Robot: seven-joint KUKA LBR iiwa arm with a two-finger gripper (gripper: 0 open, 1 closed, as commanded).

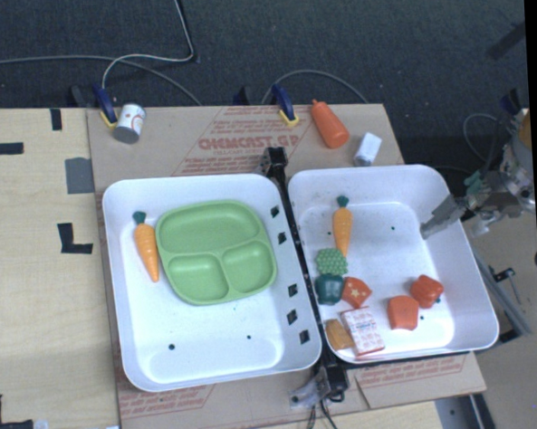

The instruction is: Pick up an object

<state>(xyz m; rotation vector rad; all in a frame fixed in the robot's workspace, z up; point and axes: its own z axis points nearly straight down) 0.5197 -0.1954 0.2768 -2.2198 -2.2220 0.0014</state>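
At right bin [452, 243] rim, gripper [432, 223] hovers w/ nothing held; finger state can't tell.

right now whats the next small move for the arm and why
Probably swing the hand inward over the right bin toward the red pieces near its front right corner. The hand sits at the bin's right rim, above nothing graspable, and those pieces look like the nearest objects.

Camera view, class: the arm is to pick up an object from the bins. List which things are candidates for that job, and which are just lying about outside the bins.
Candidates:
left-bin carrot
green tray
right-bin carrot
broccoli
red pieces
snack packet

Lying about:
orange bottle
small can
white cube
blue clamps
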